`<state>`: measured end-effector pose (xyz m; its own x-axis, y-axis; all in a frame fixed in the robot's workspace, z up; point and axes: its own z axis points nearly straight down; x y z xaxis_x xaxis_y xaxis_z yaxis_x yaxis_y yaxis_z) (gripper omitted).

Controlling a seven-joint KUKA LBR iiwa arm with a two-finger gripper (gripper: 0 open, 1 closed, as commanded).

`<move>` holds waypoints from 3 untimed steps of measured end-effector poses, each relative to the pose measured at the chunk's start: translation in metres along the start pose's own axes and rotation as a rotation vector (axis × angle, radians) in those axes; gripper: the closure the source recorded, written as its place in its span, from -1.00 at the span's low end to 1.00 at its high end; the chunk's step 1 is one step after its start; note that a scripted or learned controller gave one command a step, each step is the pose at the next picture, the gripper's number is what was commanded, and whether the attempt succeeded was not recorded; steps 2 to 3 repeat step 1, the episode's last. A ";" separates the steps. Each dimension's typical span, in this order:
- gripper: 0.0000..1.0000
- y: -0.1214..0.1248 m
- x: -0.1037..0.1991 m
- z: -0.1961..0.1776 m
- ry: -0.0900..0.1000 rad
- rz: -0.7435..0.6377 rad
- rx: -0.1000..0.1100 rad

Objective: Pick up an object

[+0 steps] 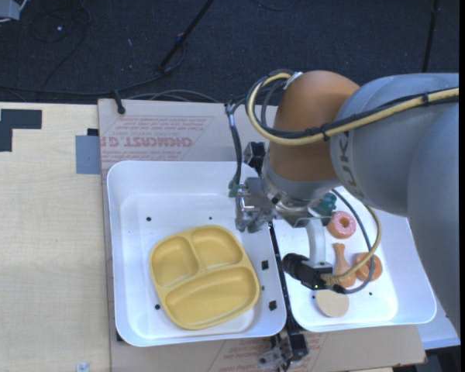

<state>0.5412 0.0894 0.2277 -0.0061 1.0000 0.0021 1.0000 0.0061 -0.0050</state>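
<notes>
Worktop (39, 246) is carrying two bins. Left bin (132, 208): yellow tray (205, 276) is lying flat, front-right. Arm (387, 146) is reaching in from right, fingers (252, 214) hanging over the divider between bins; can't tell if they're wide or narrow. Right bin (407, 285): pink donut (342, 225), orange piece (366, 268), tan disc (332, 304) are sitting near each other, none gripped.

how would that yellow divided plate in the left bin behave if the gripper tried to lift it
The yellow plate looks like moulded plastic, so probably stiff and light for its size. It lies flat on the left bin floor with a low rim, so a grip from above would likely slip unless it pinches the edge. Held by one edge, it may tilt.
</notes>
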 end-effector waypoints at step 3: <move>-1.00 0.000 -0.002 0.000 -0.002 0.004 0.000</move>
